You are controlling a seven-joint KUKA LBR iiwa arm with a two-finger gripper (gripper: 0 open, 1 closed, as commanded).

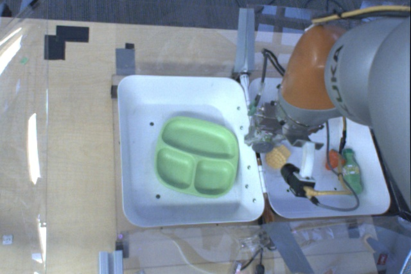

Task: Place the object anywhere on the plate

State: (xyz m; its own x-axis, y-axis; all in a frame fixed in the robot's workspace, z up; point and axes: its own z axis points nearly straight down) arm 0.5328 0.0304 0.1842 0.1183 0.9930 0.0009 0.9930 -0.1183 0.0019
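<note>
The grey end effector [264, 135] hovers just right of the green three-compartment plastic plate [196, 156], above a yellow corn cob [277, 156].

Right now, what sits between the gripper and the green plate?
In the camera view, the gripper hangs by the yellow corn cob, over the seam between the bins. Between it and the green plate lie the left bin's rim and bare white floor.

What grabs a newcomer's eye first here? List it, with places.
The green divided plate lying in the left white bin stands out most. Next comes the big grey arm with its orange band, looming over the right bin, above a small yellow corn-like object there.
</note>
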